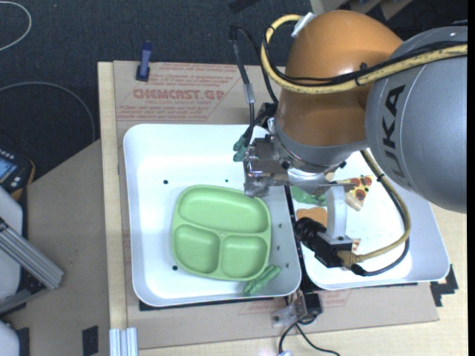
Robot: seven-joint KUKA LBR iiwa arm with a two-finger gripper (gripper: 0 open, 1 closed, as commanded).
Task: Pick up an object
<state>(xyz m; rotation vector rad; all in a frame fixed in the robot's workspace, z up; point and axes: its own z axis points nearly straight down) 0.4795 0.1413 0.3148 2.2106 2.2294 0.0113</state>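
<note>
A light green divided plate point(221, 232) lies in the left bin point(148, 199), toward its right side. A small green piece point(261, 279) rests at the plate's near right corner. My gripper point(256, 170) hangs under the orange band of the arm, just above the plate's far right edge and the rim between the two bins. The arm's bulk hides much of the right bin point(415, 258). There, a pizza-slice toy point(361, 192), a green item point(306, 196) and an orange item point(312, 215) peek out from beneath the wrist.
A black connector with a yellow cable point(330, 251) hangs from the arm over the right bin's near left part. A brown cardboard sheet point(178, 91) with a blue clip point(144, 60) lies behind the bins. White floor shows in the left bin's far left.
</note>
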